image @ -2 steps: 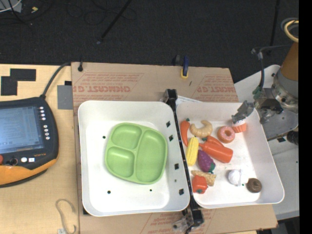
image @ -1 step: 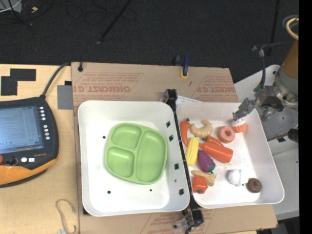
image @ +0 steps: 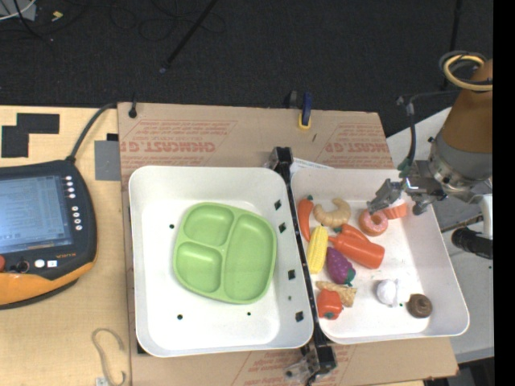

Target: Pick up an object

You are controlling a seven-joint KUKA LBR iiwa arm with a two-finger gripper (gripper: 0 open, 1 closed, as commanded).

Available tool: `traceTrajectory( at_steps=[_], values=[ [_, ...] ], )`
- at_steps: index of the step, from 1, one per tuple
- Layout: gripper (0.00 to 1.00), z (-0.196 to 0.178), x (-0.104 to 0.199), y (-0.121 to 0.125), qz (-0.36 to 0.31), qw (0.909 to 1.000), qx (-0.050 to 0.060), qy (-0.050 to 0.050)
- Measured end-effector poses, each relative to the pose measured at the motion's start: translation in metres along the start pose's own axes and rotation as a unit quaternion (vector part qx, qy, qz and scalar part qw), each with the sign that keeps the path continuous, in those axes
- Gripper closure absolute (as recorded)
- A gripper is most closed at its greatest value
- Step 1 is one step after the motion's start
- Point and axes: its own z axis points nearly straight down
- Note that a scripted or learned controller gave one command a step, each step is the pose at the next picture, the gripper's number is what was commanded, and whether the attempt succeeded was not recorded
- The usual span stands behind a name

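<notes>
The right bin (image: 451, 288) holds several toy foods: a pink ring-shaped piece (image: 374, 222), a red-orange pepper (image: 360, 248), a yellow corn cob (image: 317, 248), a purple eggplant (image: 339, 267), a beige curved piece (image: 334, 212), a white garlic (image: 388, 291) and a brown donut (image: 418, 305). My gripper (image: 401, 199) hangs over the bin's far right part, just above and right of the pink ring. Its fingers are spread open. A small red-orange piece (image: 394, 211) lies right below them, and I cannot tell whether they touch it.
The left bin (image: 153, 296) holds a green divided plate (image: 225, 252). A teach pendant (image: 40, 227) lies on the bench at far left. A black divider (image: 294, 240) separates the bins. A red tomato-like piece (image: 329, 304) sits near the right bin's front left corner.
</notes>
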Motion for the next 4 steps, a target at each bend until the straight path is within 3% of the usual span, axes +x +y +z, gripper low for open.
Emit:
traceTrajectory(
  at_steps=[2, 3, 4],
  values=[
    [0.00, 0.102, -0.002, 0.003, -0.001, 1.0000, -0.002, 0.000],
    [0.00, 0.113, -0.001, 0.009, -0.001, 0.9999, -0.010, -0.001],
    [1.00, 0.103, -0.003, 0.009, 0.000, 0.9999, -0.010, -0.002]
  ],
)
